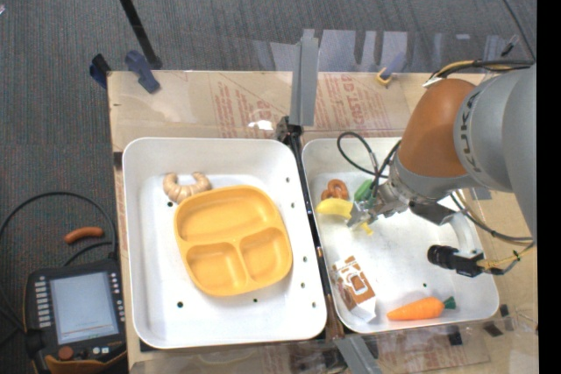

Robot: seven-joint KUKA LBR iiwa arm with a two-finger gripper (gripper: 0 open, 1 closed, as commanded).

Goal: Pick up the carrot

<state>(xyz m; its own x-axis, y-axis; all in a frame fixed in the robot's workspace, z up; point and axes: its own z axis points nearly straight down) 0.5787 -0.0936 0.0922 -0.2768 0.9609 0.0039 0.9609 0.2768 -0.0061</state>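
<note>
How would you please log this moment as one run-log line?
task: pick carrot | claw: over right bin, by banana | carrot: near bin's front edge, untouched | status: not grasped

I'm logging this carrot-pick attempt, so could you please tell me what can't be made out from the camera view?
- Hand: too small and cluttered to tell whether it is open or shut.
- Green item: partly covered by the arm, so its identity is unclear.
- Small box: label print too small to read.
- Carrot: plainly visible, lying apart from the hand.
</note>
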